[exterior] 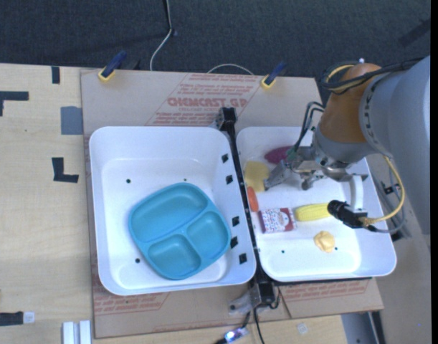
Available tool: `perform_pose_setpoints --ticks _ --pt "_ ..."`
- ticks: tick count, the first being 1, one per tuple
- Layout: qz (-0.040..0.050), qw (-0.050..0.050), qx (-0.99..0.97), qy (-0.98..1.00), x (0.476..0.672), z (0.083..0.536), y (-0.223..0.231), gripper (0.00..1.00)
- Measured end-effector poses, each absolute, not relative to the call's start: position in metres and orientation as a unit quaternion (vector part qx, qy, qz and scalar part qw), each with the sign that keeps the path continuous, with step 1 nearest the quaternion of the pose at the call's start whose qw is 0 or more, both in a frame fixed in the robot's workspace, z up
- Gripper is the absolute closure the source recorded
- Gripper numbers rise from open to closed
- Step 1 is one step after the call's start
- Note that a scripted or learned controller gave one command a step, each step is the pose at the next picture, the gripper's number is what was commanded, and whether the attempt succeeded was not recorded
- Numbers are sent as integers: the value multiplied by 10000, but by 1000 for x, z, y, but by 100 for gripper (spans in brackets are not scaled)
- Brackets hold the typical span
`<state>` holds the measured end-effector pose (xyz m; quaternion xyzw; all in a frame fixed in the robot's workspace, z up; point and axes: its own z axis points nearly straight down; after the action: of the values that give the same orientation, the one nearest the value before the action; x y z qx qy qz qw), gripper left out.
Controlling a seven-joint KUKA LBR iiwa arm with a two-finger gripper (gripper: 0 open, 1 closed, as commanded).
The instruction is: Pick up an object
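Dark carpet lies behind a pale wooden bench (32, 213), where a cardboard sheet (197, 99) bears two white bins side by side. Left bin (107, 149) holds a blue divided plate (178, 229), lying flat near its middle. Right bin (376, 260) holds the small things: a yellow block (256, 170) near the divider, a dark purple item (279, 153) just behind it and partly hidden by the claw, a thin orange piece (252, 199) against the divider, a red and white packet (276, 220), a corn cob (311, 211) lying just right of the packet, and a small yellow lump (324, 241) nearer the front, apart from the rest.

From the right the grey arm (391, 113), with its orange band (344, 113), reaches down into the right bin. Its claw (294, 175) sits low over the back half of the bin, with grey fingers (276, 176) splayed apart and pointing toward the divider. Nothing shows between them. One fingertip lies just beside the yellow block, but whether it touches cannot be told. Corn cob and packet lie just in front of the claw, untouched
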<state>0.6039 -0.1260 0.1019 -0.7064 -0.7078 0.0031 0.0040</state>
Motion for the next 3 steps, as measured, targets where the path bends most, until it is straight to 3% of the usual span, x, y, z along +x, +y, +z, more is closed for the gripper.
perform_pose_setpoints --ticks 1,3 --pt "30 40 -7057 -7085 605 112 -125 100" --pt "-2 -5 -7063 -7079 604 224 -122 100"
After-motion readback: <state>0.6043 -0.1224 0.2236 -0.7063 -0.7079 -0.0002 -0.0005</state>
